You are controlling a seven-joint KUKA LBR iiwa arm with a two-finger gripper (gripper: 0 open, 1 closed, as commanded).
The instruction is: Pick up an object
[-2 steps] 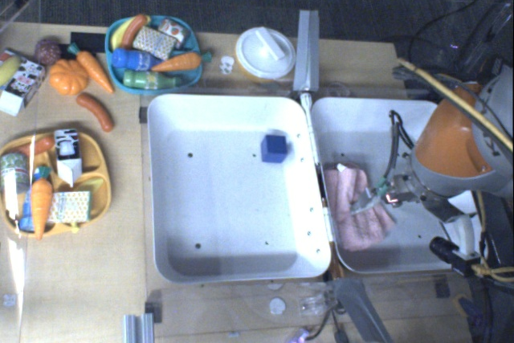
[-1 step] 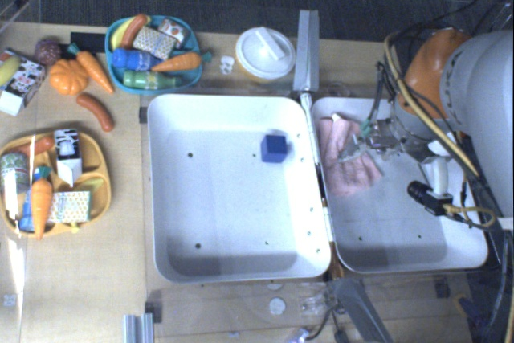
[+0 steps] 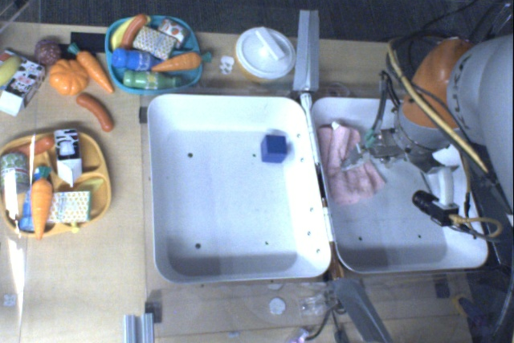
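Two bins: a shallow white plastic left bin (image 3: pixel 233 253) and a shallow white plastic right bin (image 3: pixel 401 253) sit side by side on the pale wooden counter (image 3: pixel 128 197).
Left bin contents: one small blue cube (image 3: pixel 275 148), lying alone toward the upper right of the bin floor.
Right bin contents: a crumpled pink cloth (image 3: pixel 347 165), lying against the bin's left side.
Arm: the grey arm with the orange band (image 3: pixel 438 76) reaches in from the right, low over the right bin.
Claw (image 3: pixel 371 150): it sits at the right edge of the pink cloth, apparently touching it; whether it is released or clenched I cannot tell, as the tips are too small and dark against the fabric.
Step in hand: probably the descent or the closing on the cloth; no lift is evident, and the cloth lies on the bin floor.
Next move calls for: a firm pinch on a fold of fabric, then a straight rise to check that the cloth comes along.
Risk: soft fabric may slip out.
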